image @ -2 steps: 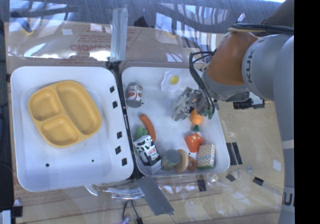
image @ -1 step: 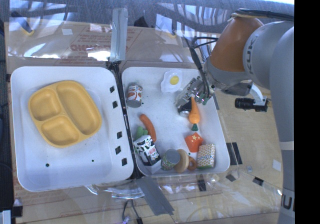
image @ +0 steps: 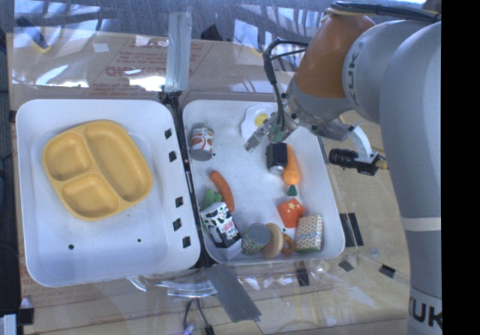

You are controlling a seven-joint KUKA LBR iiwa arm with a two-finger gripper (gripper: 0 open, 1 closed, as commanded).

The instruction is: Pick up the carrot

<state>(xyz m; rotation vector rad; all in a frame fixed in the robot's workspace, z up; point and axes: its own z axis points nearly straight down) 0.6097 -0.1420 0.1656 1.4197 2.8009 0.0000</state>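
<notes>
Lying in the right-hand shallow white bin [image: 330,198], the orange plastic carrot with a green stub [image: 291,168] runs nearly along the bin's depth, its green end pointing toward the near edge and its orange body leading up toward the far side. Its upper end sits right beside the dark block of the claw [image: 274,148], which hangs over the far middle of that bin beneath the grey arm with the orange band [image: 334,49]; whether the claw's fingers are apart or together cannot be told, and the carrot is not seen between them.

Just below the green stub rests a small red strawberry-like toy [image: 291,211], touching a chequered pastel block [image: 309,232]. Left of these lie an orange-red sausage-shaped toy [image: 222,189], a black-and-white cow-patterned carton [image: 219,223], a grey round tin [image: 257,237] and a small can with a red label [image: 201,142]. A white-and-yellow fried-egg toy [image: 255,120] sits beyond the claw. The left-hand white bin [image: 45,251] holds a yellow three-compartment plate [image: 96,168].
</notes>
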